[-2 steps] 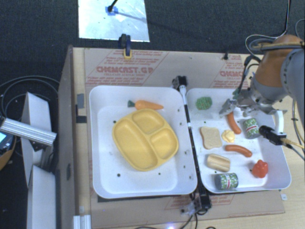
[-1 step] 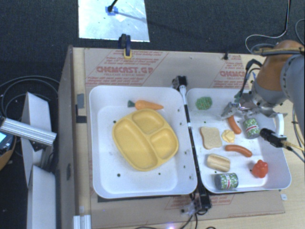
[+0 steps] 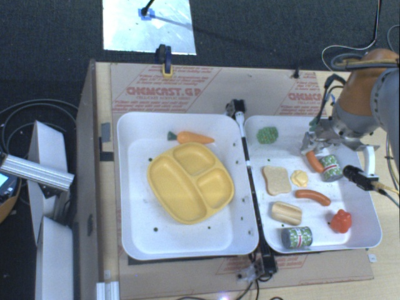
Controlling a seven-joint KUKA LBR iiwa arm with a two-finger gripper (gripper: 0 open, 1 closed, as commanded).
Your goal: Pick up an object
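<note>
Reaching into the right-hand white plastic bin (image 3: 375, 230), the gripper (image 3: 315, 144) hangs just above a small orange toy carrot (image 3: 314, 161) and a green-labelled toy can (image 3: 329, 167). Nothing is lifted yet; whether anything is grasped I cannot tell.

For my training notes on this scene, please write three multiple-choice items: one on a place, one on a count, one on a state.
1. Where does the carrot lie?
A. In the left bin, beside the yellow tray
B. In the right bin
C. Inside a tray compartment

2. How many cans are in the right bin?
A. One
B. Two
C. Four

3. How does the can at the near edge of the right bin rest?
A. Upright
B. On its side
C. Stacked on the bread

Answers:
1 A: it lies on the bin floor, at the far rim of the yellow tray.
2 B: one at the near edge, the other can below the gripper.
3 B: its round end faces sideways.
</note>
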